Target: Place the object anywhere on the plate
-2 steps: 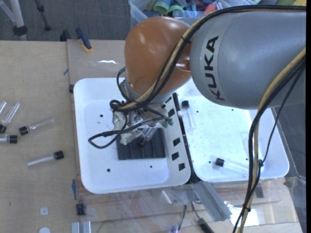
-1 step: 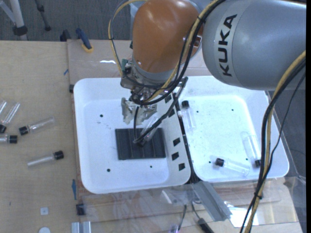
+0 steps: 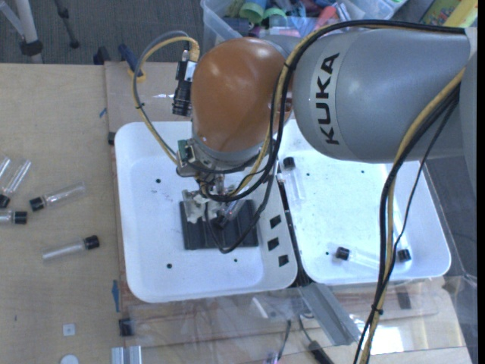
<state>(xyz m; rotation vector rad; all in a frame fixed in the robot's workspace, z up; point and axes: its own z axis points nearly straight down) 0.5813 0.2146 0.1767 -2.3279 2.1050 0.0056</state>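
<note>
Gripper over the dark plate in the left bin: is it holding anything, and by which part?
Cannot be told. The gripper sits low over the dark plate, its tips lost among cables and pale clutter.

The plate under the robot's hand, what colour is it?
The plate is black, lying in the left white bin, seen in the camera view.

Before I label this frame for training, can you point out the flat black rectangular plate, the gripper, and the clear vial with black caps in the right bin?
black plate (image 3: 244,237): camera view, right part.
gripper (image 3: 206,205): camera view, fingertips.
clear vial (image 3: 371,257): camera view, mid-tube.
</note>
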